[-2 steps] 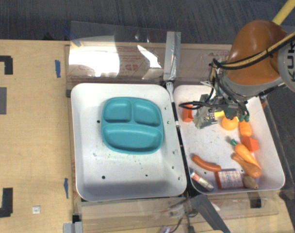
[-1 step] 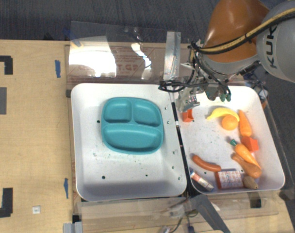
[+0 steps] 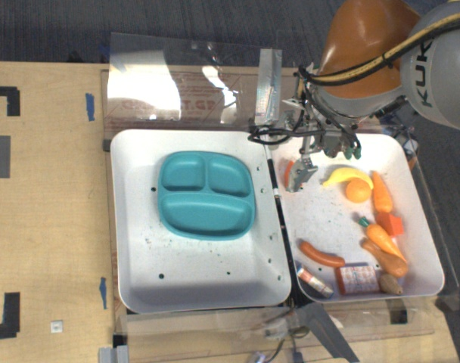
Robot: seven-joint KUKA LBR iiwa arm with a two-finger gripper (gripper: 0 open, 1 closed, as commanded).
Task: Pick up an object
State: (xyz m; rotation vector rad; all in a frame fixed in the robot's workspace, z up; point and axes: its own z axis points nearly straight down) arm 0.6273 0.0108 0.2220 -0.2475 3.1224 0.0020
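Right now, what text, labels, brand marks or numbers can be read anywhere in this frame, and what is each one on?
"KU": black letters on the grey arm at the right edge, cut off by the frame.
Label on the small can in the right bin: print is there, too small and blurred to read.
Faint reddish print on the clear panel behind the bins: washed out by glare, unreadable.

Arm (image 3: pixel 381 44) reaching in from right, wrist pointing down.

arm (image 3: pixel 396 44) cut off at right edge, wrist hides right bin's (image 3: pixel 423 278) back rim, fingers' state unclear
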